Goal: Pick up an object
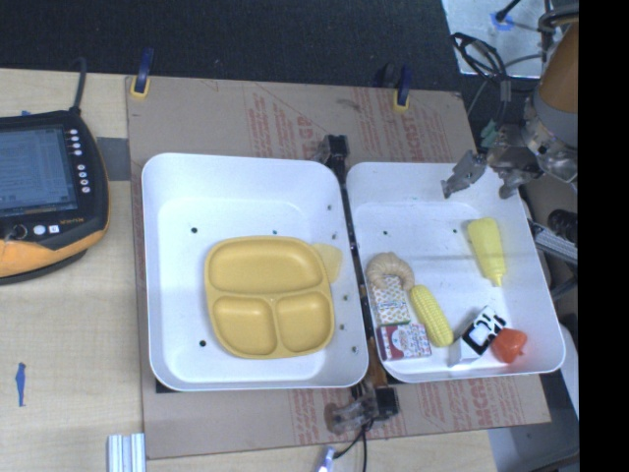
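Note:
My gripper (485, 178) hangs over the far right corner of the right bin (413, 190), its two fingers spread open with nothing between them. Below it in that bin lies a yellow squeeze bottle (486, 248). Nearer the front lie a corn cob (430, 314), a tan bun-like piece (387, 265), two small printed cartons (397, 324), a black-and-white item (482, 330) and a red-orange object (509, 345).
The left bin (177, 214) holds a yellow divided tray (268, 295). A teach pendant (44, 190) lies on the bench at the far left. Clamps (141, 75) pin the cardboard underlay at the back edge.

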Controlling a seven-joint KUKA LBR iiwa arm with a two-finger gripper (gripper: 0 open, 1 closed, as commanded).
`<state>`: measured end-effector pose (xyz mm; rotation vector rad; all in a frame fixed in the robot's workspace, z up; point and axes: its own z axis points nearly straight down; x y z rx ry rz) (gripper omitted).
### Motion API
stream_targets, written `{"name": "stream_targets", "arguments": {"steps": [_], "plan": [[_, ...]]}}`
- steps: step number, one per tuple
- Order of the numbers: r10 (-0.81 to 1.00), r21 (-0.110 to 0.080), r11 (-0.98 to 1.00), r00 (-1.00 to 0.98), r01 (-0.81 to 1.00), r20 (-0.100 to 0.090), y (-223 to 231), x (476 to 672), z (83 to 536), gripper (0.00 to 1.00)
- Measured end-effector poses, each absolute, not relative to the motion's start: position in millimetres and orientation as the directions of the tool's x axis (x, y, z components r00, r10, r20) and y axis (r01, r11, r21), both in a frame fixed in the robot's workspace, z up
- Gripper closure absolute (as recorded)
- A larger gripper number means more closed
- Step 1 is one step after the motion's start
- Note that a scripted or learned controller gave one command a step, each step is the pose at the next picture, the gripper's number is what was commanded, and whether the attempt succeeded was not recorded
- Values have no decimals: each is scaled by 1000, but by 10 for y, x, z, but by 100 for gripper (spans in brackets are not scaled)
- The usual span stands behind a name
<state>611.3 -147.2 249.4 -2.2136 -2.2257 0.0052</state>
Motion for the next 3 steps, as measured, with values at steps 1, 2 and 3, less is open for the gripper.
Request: {"name": "stream_targets", "arguments": {"steps": [1,2,3], "plan": [[1000,-4,5,-5,1000,-3,-2078,6382,1991,0],[1000,-6,6,-6,1000,-1,-2103,5806,1155,0],[1000,-6,6,-6,1000,0,-2018,5862,917,0]]}}
